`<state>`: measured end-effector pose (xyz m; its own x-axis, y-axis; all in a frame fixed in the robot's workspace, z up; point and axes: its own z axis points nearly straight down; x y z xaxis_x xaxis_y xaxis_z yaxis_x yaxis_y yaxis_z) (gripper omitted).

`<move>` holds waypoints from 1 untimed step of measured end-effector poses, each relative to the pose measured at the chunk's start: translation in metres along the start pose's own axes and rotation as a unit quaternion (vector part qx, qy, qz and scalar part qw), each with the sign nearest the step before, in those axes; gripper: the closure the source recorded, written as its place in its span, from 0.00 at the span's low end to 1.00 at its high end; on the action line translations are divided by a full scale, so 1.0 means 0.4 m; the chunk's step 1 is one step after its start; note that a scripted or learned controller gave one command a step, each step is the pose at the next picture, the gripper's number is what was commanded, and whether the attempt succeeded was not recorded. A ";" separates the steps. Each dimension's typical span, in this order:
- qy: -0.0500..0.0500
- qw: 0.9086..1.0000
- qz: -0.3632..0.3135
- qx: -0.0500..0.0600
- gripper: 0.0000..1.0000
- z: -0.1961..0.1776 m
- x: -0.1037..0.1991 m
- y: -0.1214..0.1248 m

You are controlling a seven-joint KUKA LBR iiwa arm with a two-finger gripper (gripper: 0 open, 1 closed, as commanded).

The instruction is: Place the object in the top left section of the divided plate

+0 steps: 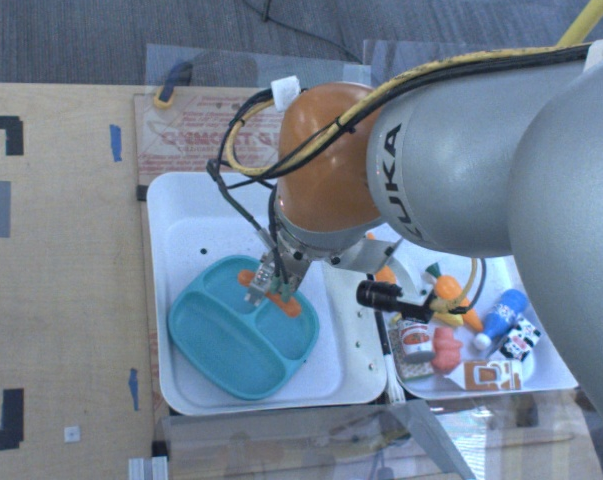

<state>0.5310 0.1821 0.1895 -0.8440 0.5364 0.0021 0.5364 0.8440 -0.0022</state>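
Two white bins are seen side by side. In the left bin (171,238) a teal divided plate (221,340) is laid flat, with one large section toward the lower left and two smaller ones toward the upper right. An orange object (293,307) is seen at the plate's upper-right part, directly under the gripper (276,286). Which small section it is over cannot be told. The gripper's tip is masked by the wrist and the object, so open or closed cannot be told. The right bin (549,366) is filled with small items: an orange-and-green toy (447,289), a blue bottle (504,314), a black-and-white item (522,341), a pink lump (446,349), a red-labelled can (416,341) and an orange-and-white card (487,375).
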 end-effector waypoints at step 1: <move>0.000 1.000 0.001 0.000 0.00 -0.001 -0.001 -0.001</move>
<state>0.5313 0.1815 0.1897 -0.8433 0.5375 0.0019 0.5375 0.8433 -0.0019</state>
